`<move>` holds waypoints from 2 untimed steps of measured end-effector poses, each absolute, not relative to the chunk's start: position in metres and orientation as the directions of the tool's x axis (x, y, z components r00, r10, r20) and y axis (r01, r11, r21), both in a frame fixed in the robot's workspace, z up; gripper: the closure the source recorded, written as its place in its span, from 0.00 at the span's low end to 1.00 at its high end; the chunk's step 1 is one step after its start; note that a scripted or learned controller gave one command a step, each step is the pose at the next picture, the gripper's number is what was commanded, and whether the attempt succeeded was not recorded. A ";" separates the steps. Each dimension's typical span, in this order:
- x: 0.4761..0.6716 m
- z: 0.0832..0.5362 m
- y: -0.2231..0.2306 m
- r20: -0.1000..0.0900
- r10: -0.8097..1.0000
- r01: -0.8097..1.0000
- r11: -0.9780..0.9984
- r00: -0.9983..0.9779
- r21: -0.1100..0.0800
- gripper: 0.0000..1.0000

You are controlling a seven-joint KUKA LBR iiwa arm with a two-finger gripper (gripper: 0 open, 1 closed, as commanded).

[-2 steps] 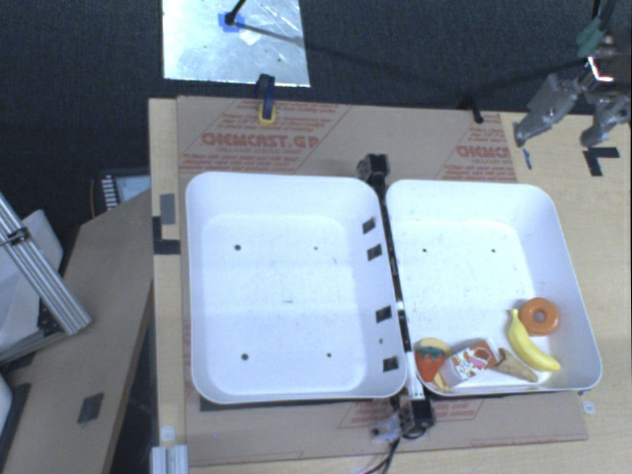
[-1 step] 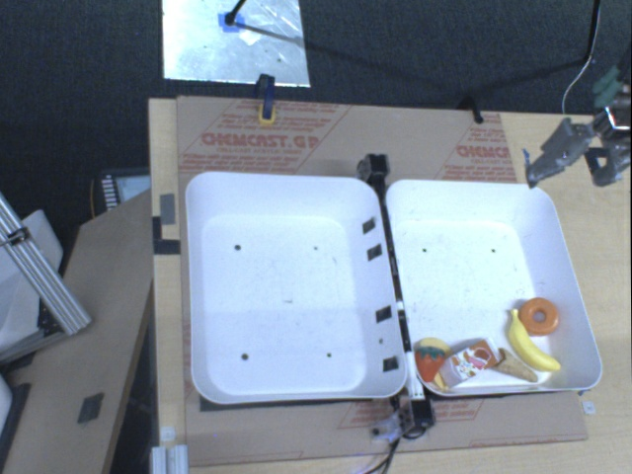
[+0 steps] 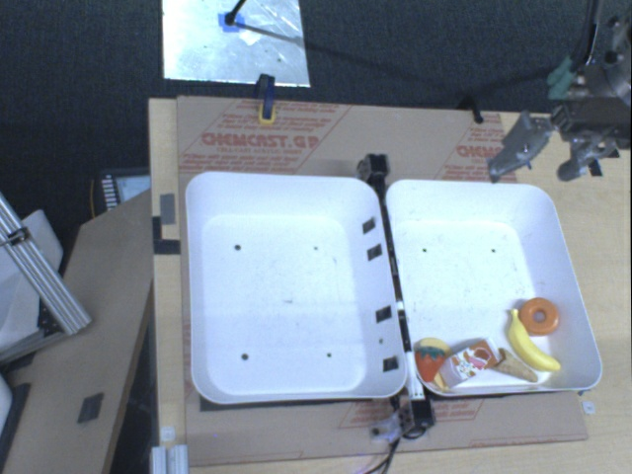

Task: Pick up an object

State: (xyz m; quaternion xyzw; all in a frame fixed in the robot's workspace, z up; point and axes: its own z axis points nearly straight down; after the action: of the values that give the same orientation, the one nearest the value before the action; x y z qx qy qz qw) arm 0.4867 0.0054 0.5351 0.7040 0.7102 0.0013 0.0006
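Note:
Several small objects lie in the front right corner of the right bin. Among them are a yellow banana, an orange ring-shaped piece, a red and white packet, a round red-orange fruit and a tan wedge. My gripper hangs over the bin's far right rim, well behind and above these objects. It is open, its two grey fingers spread apart with nothing between them.
The left bin sits beside the right one, joined by black clips along the shared rims. Both rest on a cardboard sheet. A shiny metal plate lies on the dark floor behind, and an aluminium rail stands at the left.

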 end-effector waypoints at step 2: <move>0.486 0.535 0.046 0.001 1.000 1.000 0.007 -0.007 0.003 0.00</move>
State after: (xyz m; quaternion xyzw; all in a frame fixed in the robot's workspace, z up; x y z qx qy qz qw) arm 0.4864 0.0461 0.5351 0.7045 0.7097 0.0015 0.0005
